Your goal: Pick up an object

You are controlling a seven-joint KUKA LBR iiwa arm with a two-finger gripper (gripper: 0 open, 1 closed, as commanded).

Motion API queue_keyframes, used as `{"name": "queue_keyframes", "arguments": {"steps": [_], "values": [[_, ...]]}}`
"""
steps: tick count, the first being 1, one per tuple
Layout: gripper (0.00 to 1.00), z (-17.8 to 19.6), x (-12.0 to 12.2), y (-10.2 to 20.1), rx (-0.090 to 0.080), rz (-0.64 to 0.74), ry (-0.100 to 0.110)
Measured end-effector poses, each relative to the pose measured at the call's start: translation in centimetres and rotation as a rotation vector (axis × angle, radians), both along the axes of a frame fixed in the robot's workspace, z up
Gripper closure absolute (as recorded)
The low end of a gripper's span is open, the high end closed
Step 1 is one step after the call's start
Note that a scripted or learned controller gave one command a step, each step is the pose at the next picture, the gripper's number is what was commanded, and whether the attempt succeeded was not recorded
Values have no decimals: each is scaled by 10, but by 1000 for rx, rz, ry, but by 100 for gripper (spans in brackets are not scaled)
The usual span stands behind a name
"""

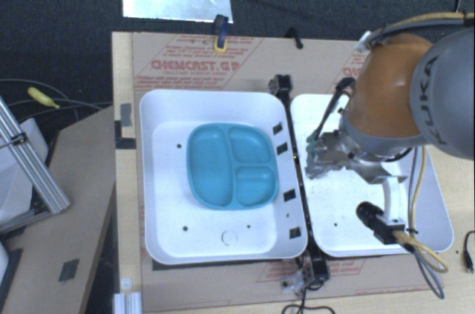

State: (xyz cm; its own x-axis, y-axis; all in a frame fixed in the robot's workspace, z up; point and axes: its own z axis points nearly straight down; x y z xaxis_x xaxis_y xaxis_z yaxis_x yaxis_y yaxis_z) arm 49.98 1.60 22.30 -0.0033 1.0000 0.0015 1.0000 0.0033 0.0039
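A blue divided plate [229, 165] lies flat in the middle of the left bin [165, 127]. My arm comes in from the right, its orange band over the right bin [330, 227]. The gripper [318, 159] hangs low over the right bin's left part, close to the divider between the bins. Nothing can be seen between its fingers, and the wrist hides the bin floor right under it.
Black clips [281, 86] sit along the seam between the two bins. A black fitting and a yellow cable [382, 223] trail from the arm over the right bin's front. Brown cardboard [193, 60] lies behind the bins, with a metal frame [30, 164] at far left.
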Motion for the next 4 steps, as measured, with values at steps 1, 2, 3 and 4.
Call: {"name": "queue_keyframes", "arguments": {"steps": [1,2,3,4], "values": [[100,3,-11,53,1,5,2],[100,-6,-14,91,0,4,4],[100,136,29,91,2,2,-16],[100,178,34,172,4,8,-3]]}}
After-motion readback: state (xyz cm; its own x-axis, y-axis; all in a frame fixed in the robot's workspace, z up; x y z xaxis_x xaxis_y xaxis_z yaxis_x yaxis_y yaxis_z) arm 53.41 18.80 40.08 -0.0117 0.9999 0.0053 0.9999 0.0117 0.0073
